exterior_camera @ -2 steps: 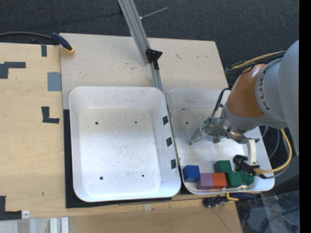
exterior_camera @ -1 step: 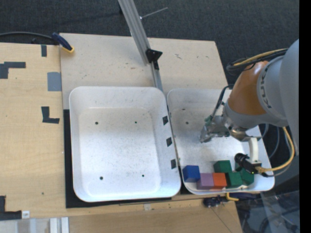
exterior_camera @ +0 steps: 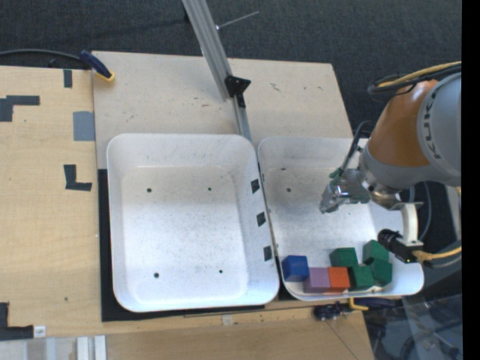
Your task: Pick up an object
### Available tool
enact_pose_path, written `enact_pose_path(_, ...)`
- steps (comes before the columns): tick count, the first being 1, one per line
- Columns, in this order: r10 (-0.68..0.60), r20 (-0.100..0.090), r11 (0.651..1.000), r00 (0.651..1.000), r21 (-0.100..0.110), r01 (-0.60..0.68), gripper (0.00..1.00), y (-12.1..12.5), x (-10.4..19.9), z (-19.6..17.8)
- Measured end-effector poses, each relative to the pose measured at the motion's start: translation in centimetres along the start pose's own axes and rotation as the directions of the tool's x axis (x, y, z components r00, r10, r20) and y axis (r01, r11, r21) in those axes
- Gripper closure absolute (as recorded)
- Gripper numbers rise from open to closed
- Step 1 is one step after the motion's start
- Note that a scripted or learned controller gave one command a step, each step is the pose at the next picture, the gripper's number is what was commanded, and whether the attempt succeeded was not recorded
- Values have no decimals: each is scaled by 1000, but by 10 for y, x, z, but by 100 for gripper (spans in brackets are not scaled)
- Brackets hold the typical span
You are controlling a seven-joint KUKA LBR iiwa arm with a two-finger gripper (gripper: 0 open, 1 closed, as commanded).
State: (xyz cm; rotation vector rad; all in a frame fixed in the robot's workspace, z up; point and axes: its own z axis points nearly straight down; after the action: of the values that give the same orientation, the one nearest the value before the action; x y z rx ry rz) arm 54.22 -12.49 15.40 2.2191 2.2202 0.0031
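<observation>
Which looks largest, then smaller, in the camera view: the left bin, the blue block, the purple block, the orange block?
1. Left bin, by far the largest.
2. Blue block, slightly bigger than the other two.
3. Purple block and orange block: too alike in size to rank.

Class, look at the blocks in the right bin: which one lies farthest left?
The blue block. It sits at the left end of the cluster, beside the purple block; the orange and green ones lie farther right.

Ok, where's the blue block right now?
The blue block sits in the right bin, at its near-left corner against the wall shared with the left bin, with the purple block just right of it.
</observation>
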Motion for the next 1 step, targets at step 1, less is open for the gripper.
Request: enact_pose_path(1, -2, 0, 1000, 1000, -3, 2, 100, 5, 8, -60)
